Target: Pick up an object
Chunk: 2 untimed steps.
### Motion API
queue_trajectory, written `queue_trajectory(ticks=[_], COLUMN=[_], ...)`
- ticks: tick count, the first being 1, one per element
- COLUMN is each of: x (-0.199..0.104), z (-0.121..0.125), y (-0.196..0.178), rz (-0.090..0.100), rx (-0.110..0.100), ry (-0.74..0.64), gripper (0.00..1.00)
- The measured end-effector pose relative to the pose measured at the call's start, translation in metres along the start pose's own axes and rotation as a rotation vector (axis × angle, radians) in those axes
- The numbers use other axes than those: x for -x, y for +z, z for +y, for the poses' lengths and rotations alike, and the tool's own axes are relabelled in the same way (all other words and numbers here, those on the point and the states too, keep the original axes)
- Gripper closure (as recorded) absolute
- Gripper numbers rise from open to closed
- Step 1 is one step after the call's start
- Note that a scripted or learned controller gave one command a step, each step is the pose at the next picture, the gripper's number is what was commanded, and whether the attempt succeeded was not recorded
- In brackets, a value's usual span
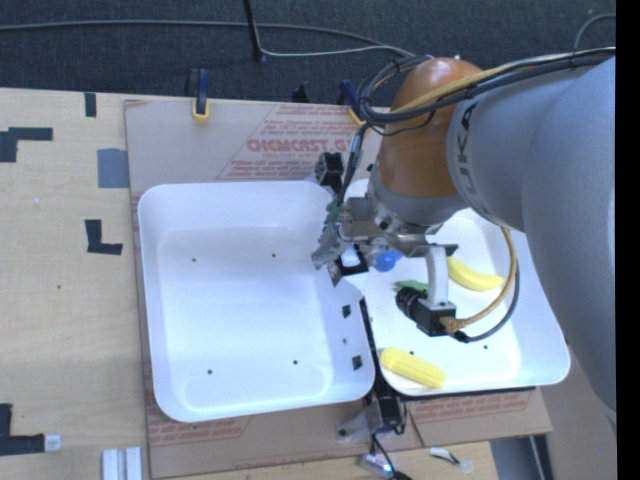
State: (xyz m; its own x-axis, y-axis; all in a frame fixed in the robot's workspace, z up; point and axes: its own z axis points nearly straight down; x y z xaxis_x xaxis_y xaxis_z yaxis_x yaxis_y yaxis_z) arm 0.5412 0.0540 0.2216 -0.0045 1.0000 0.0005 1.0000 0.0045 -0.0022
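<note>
Arm reaches low over the right bin (545, 368). Gripper (350, 253) near the divider between the 2 bins; grip state cannot be told. Corn cob (412, 367) at front, banana (473, 277) right, blue object (385, 261) just beside gripper.

A light wooden bench (60, 298) carries a brown cardboard sheet (270, 143) with red lettering. On the sheet sit two shallow white bins: the left bin (240, 388) toward 8 o'clock, the right bin (535, 373) toward 4 o'clock, their rims touching. Dark tape marks (100, 240) lie on the wood at 9 o'clock. A yellow clamp (201, 103), perhaps, grips the sheet at 11 o'clock.
</note>
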Motion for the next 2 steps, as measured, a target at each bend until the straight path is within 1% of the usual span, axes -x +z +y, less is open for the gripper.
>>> queue_trajectory(ticks=[1,2], x=[-0.0471,-0.0448], z=[0.0087,0.0086], y=[-0.0098,-0.0095], rz=[0.000,-0.001], rx=[0.002,0.001], ry=[0.000,0.004], gripper=[1.00,0.00])
